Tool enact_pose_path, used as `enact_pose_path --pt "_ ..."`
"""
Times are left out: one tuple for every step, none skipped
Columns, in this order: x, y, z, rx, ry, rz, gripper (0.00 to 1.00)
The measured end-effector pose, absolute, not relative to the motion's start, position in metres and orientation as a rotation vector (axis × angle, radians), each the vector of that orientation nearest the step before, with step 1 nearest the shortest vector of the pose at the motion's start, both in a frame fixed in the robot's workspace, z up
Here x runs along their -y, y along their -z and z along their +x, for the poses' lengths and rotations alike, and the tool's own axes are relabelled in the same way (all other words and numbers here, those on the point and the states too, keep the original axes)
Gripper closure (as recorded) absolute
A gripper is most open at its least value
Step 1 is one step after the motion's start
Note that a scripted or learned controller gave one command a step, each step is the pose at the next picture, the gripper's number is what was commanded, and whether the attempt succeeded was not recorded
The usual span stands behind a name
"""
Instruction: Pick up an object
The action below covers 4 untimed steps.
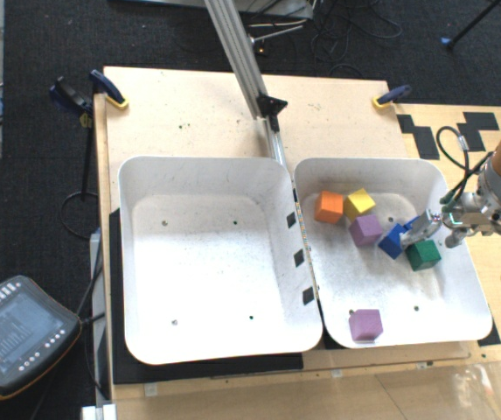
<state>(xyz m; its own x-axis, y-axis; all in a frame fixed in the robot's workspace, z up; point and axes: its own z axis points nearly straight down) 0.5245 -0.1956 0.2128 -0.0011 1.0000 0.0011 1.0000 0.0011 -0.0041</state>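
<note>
Camera view, looking down at a slant on a pale speckled wooden worktop (198, 103) carrying two shallow white plastic bins with rounded corners. At left of frame, the left bin (136, 234) has a matte, finely speckled floor. At right, the right bin (460, 296) holds small foam-like cubes: an orange cube (329, 206), a yellow cube (360, 203), a light purple cube (366, 229), a blue cube (393, 239) and a dark green cube (423, 255) clustered in its upper part, and another purple cube (365, 325) alone near its lower edge. The metallic end effector (425, 227) reaches in from the right edge, its tip at the blue cube, just above the green one; whether it is grasping anything cannot be told.
</note>
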Motion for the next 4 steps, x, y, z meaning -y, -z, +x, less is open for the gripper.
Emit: enact_pose_path --pt "0.196 -0.215 0.525 2.222 0.000 -2.221 0.00" --pt "0.195 -0.151 0.528 2.217 -0.004 -2.219 0.00" --pt "0.197 -0.127 0.534 2.237 0.012 -2.234 0.00" --pt "0.196 -0.134 0.533 2.235 0.012 -2.233 1.00"
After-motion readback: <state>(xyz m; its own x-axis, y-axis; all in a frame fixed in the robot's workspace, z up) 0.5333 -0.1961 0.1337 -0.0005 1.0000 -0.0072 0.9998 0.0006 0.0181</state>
